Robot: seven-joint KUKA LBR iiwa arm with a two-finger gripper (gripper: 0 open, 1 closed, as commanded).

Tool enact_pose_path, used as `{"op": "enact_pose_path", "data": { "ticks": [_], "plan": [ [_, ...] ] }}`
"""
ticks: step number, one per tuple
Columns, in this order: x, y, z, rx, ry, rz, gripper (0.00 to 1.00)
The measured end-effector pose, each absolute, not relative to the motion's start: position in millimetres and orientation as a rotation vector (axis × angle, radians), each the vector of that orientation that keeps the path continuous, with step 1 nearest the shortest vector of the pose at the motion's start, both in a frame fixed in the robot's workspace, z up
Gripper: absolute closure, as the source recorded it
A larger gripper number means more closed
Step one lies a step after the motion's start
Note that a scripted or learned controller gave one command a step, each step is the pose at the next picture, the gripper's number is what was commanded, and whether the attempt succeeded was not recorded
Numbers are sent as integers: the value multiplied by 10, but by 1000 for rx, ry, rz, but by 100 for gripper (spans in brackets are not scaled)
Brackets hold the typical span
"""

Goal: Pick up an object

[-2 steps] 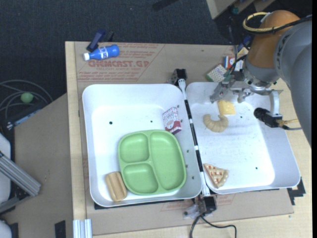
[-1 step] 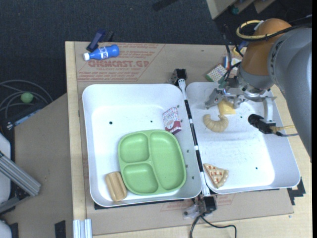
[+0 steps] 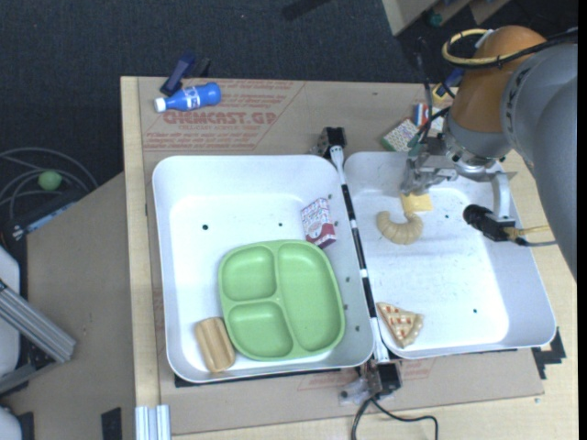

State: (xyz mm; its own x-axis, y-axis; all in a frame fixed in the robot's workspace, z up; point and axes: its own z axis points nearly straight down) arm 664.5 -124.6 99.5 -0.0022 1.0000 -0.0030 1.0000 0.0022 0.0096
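Note:
My gripper (image 3: 420,178) hangs low over the far left part of the right bin (image 3: 477,282). A small yellow block (image 3: 418,203) lies right at its tip, touching or nearly touching it; I cannot tell if the block is gripped. A tan croissant (image 3: 401,228) rests just in front of the block. A waffle-patterned wedge (image 3: 401,324) sits in the near left corner of that bin.
The left bin (image 3: 183,209) holds a green divided plate (image 3: 278,298), a tan bread piece (image 3: 214,344) and a red-white packet (image 3: 317,221) by the shared wall. A blue bottle (image 3: 188,97) lies on the bench behind. A black cable end (image 3: 486,220) hangs right of the croissant.

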Motion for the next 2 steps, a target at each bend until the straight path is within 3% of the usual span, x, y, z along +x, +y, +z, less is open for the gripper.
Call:
{"op": "enact_pose_path", "data": {
  "ticks": [1, 2],
  "plan": [
    [6633, -1245, 974, 2215, 2219, 3, 0],
    [6640, -1244, 1081, 2213, 2218, 5, 100]
  ]
}}
